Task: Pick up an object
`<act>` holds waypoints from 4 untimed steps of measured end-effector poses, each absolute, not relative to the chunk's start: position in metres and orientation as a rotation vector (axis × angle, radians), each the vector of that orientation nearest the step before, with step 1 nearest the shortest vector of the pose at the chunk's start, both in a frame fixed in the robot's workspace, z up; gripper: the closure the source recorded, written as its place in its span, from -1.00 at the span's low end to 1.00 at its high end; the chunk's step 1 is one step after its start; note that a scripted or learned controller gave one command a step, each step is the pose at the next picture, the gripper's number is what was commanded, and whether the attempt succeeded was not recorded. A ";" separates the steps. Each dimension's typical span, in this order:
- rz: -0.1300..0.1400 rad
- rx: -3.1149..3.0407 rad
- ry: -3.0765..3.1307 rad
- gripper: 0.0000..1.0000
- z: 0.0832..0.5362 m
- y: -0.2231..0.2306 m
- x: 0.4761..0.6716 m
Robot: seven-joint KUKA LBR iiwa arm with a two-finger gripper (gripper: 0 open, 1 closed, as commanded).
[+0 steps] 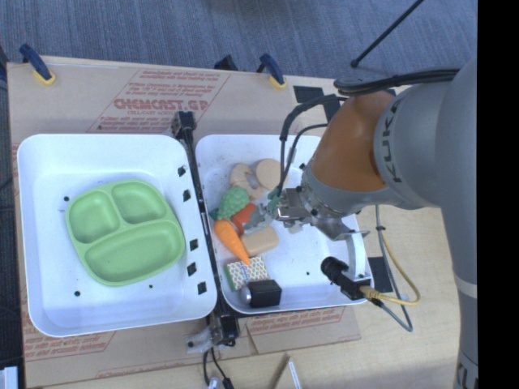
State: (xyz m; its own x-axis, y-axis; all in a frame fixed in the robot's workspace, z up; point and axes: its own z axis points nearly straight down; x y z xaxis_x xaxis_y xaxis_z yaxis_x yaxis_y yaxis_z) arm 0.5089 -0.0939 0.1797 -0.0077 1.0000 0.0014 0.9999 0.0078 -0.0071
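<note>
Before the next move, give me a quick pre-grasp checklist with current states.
1. Claw over the right bin, among the objects: ok.
2. Object between the claw's tips: cannot tell, the wrist hides them.
3. Targets in reach: ok; carrot, green broccoli-like piece and tan block lie just beside the claw.
4. Clutter: not ok; those pieces lie packed together, so a clean single grasp looks unlikely.
5. Green divided tray sits in the left bin, away from the arm: ok.

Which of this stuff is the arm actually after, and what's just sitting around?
For the job: gripper, carrot, green leafy toy, tan block, black block, right bin.

Lying about: green divided plate, left bin, blue clamps.
</note>
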 end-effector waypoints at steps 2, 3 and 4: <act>0.006 -2.210 -2.226 -1.00 0.191 -0.021 0.489; -0.003 -2.217 -2.229 -1.00 0.094 -0.105 0.478; 0.001 -2.212 -2.227 -1.00 0.092 -0.092 0.477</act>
